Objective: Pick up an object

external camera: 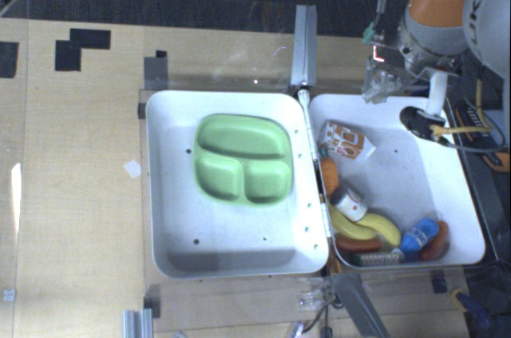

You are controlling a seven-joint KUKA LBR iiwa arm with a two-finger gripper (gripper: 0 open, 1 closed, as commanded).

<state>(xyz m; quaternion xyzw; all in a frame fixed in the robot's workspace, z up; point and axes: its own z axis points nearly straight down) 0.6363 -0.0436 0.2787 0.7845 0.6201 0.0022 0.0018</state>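
L bin: 1 green tray. R bin: banana, carton.

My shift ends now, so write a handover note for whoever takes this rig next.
Gripper: up at the far edge of the right bin, with no object seen in it.
Objects: printed packet, banana and blue item lie in the right bin; green divided tray lies in the left bin.
Done: nothing lifted.
Left: go down on one object, grasp it, lift it.
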